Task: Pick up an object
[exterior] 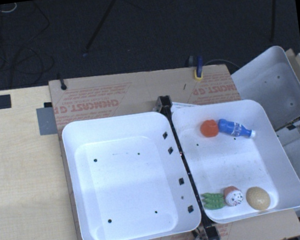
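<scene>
**Picking one thing out of the right bin – what's there and how it could be gone about**

Nothing has been grabbed yet, so the step in hand is really just choosing a target and getting down on it cleanly. The state of the jaws cannot be told from this shot, so nothing is claimed about them.

Everything worth picking is sitting in the right bin [268, 150]. The left bin [88, 153] has only its bare white floor to offer, so no time should be wasted there.

How it'd probably be done best: the orange ball [209, 128] and the blue bottle [235, 128] are near the far wall, just beside each other, maybe touching. The bottle is lying on its side at a slant, so it should be gripped across its narrow body, not along its length. The ball could easily be nudged away if the approach is off-centre.

The other three are bunched along the near wall: a green toy [213, 200], a white and red ball [233, 196] and a tan egg [258, 198]. The egg looks like the safest bet of that group, since it's at the end of the row with open floor on one side. A straight-down approach should be used, with the wall kept in mind.

Count, for the record:
- bins: two
- orange ball: one
- blue bottle: one
- green toy: one
- white and red ball: one
- tan egg: one

So five pickable things in total.
</scene>
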Tool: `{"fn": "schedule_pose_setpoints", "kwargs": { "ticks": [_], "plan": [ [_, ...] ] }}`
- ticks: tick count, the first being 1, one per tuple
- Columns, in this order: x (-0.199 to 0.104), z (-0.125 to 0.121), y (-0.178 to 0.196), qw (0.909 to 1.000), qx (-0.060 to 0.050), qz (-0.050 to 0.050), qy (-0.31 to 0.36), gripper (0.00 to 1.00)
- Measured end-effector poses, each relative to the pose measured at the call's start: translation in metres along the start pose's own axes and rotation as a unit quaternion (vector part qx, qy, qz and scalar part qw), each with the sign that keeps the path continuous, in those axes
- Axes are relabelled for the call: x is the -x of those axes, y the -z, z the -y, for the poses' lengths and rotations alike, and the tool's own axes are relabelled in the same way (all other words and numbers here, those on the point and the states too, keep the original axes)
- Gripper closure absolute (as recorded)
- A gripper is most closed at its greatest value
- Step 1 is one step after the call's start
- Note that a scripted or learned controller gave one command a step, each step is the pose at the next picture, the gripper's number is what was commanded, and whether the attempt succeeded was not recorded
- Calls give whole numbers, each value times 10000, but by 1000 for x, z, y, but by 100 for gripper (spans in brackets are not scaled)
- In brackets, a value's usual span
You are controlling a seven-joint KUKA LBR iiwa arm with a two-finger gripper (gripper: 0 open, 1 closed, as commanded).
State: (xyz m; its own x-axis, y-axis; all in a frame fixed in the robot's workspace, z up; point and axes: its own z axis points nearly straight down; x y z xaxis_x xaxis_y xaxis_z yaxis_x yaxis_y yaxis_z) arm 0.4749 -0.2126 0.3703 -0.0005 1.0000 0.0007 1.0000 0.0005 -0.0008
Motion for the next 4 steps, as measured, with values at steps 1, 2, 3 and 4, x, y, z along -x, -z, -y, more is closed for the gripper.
{"fn": "schedule_pose_setpoints", "kwargs": {
  "ticks": [1, 2, 3, 4],
  "plan": [
    [-10, -1, -6, 10000, -9, 2, 3, 100],
    [-19, -1, -3, 10000, -1, 2, 7, 100],
    [-27, -3, 13, 10000, 3, 2, 11, 100],
    [-35, -1, 14, 10000, -4, -1, 10, 100]
  ]
}}
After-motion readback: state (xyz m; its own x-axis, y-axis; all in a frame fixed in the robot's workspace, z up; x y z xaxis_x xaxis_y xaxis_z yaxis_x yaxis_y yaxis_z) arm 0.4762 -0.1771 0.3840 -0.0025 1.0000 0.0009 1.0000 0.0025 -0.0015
